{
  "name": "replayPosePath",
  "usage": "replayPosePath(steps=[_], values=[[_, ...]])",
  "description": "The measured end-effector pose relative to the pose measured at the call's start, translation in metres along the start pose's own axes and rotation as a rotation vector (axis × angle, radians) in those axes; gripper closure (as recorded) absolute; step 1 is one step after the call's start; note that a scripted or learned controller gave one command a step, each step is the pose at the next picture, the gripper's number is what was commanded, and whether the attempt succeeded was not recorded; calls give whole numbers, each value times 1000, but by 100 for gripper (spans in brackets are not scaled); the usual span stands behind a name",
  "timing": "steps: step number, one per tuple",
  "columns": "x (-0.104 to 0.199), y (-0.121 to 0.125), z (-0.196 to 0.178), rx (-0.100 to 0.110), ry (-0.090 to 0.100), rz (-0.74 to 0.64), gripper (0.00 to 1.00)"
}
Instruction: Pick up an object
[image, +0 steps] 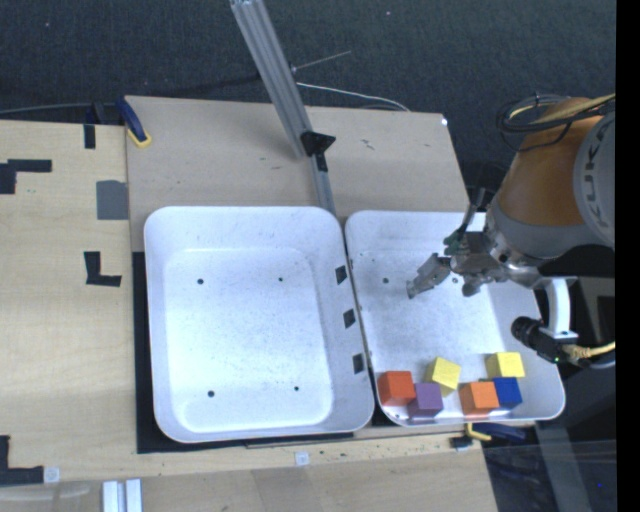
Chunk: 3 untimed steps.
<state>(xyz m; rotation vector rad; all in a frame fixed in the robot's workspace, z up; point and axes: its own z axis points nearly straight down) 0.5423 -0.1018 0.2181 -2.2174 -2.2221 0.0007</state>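
Blocks (450, 385) clustered at 6 o'clock rim of right bin (400, 250). Jaws (440, 277) poised above, state unclear. Risk: tight packing blocks clean grasp.

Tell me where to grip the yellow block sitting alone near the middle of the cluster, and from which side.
Probably from straight above, fingers closing across two opposite side faces of the yellow block. It lies turned diamond-wise, apart from the purple block and orange block, so its upper sides look free.
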Motion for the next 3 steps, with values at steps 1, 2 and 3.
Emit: replayPosePath(steps=[1,2,3], values=[[41,-18,-94,-9,-1,-3,0],[39,-19,-90,-1,-2,1,0],[47,-24,-49,3,-2,1,0]])
